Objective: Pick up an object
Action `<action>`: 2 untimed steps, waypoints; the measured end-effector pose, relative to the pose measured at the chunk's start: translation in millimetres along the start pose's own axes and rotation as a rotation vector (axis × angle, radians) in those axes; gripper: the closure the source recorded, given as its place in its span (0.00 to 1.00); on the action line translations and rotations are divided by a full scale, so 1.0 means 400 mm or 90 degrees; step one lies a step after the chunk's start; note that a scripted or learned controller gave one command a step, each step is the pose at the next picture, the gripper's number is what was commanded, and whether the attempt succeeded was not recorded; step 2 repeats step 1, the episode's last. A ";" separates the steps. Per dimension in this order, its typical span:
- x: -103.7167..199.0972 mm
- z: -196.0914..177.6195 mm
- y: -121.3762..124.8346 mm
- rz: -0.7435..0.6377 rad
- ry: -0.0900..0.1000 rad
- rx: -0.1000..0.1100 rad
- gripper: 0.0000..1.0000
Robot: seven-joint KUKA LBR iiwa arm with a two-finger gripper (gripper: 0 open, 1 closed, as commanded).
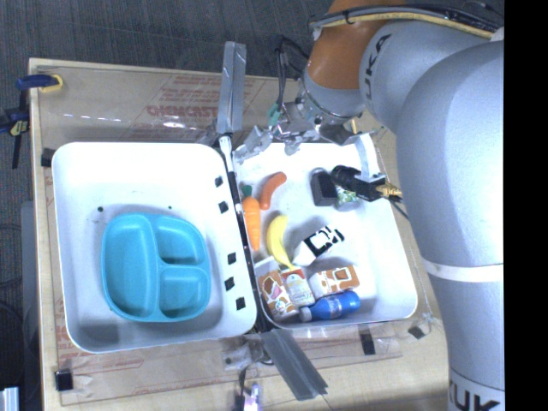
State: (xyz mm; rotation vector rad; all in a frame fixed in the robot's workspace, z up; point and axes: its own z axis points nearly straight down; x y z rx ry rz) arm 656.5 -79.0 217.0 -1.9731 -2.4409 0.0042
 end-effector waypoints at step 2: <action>-0.115 0.030 -0.101 0.064 0.001 0.001 1.00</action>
